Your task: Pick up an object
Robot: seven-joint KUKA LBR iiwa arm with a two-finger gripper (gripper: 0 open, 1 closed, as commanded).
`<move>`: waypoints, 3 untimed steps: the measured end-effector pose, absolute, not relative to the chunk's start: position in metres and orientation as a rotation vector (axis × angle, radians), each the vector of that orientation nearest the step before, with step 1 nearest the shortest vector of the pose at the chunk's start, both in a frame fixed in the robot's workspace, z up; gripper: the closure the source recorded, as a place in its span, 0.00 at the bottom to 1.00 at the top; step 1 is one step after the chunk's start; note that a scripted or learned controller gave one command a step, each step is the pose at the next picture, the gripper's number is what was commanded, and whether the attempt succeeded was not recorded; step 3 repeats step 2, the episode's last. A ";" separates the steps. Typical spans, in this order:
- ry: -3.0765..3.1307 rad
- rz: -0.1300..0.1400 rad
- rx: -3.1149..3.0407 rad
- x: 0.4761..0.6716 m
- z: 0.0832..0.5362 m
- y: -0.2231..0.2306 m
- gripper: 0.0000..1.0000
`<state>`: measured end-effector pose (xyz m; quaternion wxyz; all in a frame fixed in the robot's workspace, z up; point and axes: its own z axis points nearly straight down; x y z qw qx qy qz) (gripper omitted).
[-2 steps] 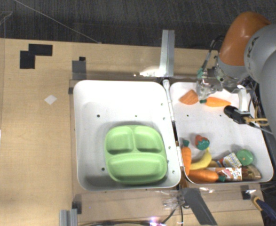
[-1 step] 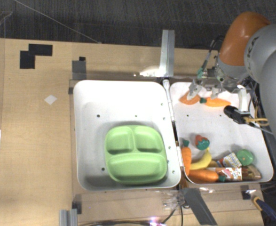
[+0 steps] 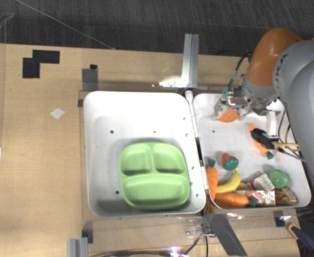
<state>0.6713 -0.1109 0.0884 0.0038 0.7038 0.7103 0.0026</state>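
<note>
orange piece [image 3: 229,115] lies at the back of the right bin [image 3: 215,138], just under the gripper [image 3: 232,104]. whether it is grasped i cannot tell. nothing looks lifted yet, so the pick seems still to do. carrot [image 3: 232,199], banana [image 3: 228,183] and green tray [image 3: 154,174] lie apart.

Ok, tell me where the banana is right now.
In the camera view, the banana lies in the right bin, near its front edge, between an upright carrot on its left and a second carrot lying just in front.
</note>
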 end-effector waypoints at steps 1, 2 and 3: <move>2.228 0.016 2.195 0.674 0.102 -0.109 1.00; 2.263 0.009 2.171 0.670 0.195 -0.041 1.00; 2.263 0.009 2.171 0.670 0.195 -0.041 1.00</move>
